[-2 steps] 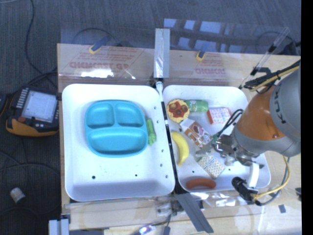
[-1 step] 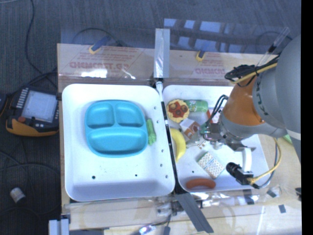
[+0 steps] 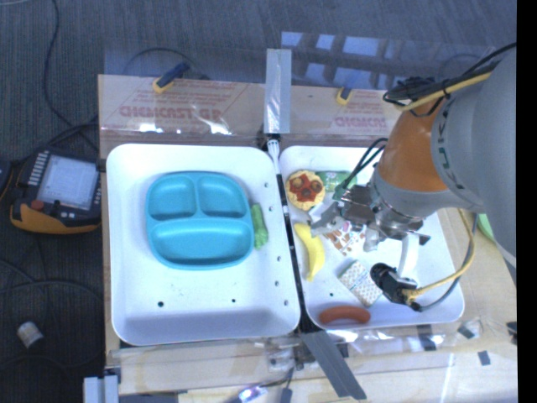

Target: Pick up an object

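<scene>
Blue divided tray (image 3: 200, 218), green vegetable (image 3: 259, 226), yellow banana (image 3: 311, 252), red sausage (image 3: 345, 315), white bins (image 3: 126, 250), orange-banded grey arm (image 3: 436, 154).

Arm (image 3: 482, 133) enters from right of camera view, grey body large in upper right corner. Orange band (image 3: 411, 154) sits above wrist, angled down and to left. Wrist assembly below band, metallic and dark parts, pointing down toward lower left. Gripper (image 3: 348, 221) low, at left end of wrist assembly. Jaws' state cannot be told; view too cluttered around tip. Yellow and black cables run along arm from upper right, with yellow loop trailing below wrist at lower right.
</scene>
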Robot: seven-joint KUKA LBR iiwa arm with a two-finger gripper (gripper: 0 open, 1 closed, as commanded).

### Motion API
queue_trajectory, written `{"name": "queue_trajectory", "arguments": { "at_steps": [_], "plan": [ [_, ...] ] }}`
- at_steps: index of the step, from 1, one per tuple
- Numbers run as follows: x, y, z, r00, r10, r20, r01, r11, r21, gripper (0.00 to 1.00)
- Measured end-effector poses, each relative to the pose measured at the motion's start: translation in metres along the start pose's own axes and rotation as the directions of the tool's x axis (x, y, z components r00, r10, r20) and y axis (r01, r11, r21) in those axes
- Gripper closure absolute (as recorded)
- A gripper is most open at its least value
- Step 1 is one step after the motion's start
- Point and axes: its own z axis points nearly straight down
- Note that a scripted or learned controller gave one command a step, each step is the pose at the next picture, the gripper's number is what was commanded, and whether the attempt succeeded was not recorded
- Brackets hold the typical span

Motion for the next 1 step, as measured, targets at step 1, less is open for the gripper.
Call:
{"name": "queue_trajectory", "arguments": {
  "at_steps": [1],
  "plan": [
    [-0.0325,0.0312,0.0866,0.998,0.068,0.0,-0.068,0.998,-0.008,0.0]
  ]
}}
